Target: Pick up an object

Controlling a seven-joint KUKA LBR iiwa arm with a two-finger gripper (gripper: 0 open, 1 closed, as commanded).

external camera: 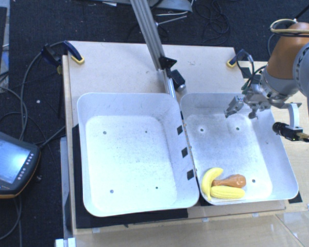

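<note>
Over right bin [278, 153] rear, hand [242, 109] open, empty

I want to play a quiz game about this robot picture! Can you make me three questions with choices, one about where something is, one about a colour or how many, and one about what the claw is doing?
1. Where are the toy foods?
A. Near corner of the right bin
B. Middle of the left bin
C. On the floor

2. How many toy foods lie there?
A. One
B. Three
C. Six

3. What is the claw doing?
A. Gripping the banana
B. Hanging with nothing between its fingers
C. Resting in the left bin

Answers:
1. A, the banana, the corn and the chicken leg huddle at the near end of the right bin.
2. B, there are two yellow pieces and one orange-brown piece.
3. B, the claw is above the far end of the right bin, apart from the food, with its fingers spread.
</note>
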